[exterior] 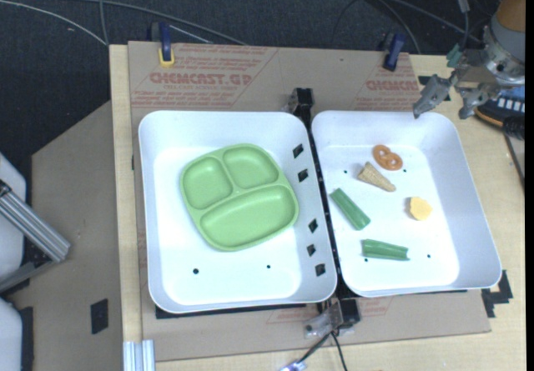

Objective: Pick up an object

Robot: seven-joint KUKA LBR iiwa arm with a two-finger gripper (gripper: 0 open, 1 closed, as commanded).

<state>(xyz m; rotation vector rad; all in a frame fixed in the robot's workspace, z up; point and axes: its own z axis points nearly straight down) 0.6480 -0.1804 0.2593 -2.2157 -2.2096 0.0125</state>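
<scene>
The two-finger grey gripper (440,94) is hovering over the far right corner of the right shallow white bin (467,169), fingers spread and holding nothing, probably staging for a descent. Candidates are lying apart below: a brown pretzel (386,157), a tan cone wedge (376,177), a yellow chunk (419,208) and two green sticks (350,208).

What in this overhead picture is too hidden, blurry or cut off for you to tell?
- End effector, camera view: small and blurred at the right bin's far corner; whether it grips anything is unclear.
- Arm: cut off by the right edge.
- Yellow piece: too small to identify.
- Divided green plate in the left bin: whatever lies beneath it is covered.
</scene>
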